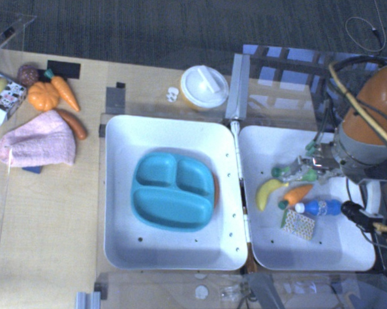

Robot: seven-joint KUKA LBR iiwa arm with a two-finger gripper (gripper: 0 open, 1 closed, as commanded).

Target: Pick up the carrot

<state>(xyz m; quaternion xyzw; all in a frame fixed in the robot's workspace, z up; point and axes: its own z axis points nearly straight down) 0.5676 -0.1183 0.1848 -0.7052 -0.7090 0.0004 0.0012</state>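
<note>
Right, I see the carrot (298,193), small, orange, green-tipped, lying tilted under the gripper (312,163); can't tell the claw's state, too cluttered.

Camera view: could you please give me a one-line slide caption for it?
End effector poised just above the carrot in the right bin, beside a banana and bottle.

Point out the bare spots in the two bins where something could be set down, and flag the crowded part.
Right bin: bare floor along the near edge, below the patterned square. Its middle is crowded: banana, carrot and bottle bunch under the gripper. Left bin: the blue tray fills the centre; bare strips lie between tray and near and left walls.
</note>
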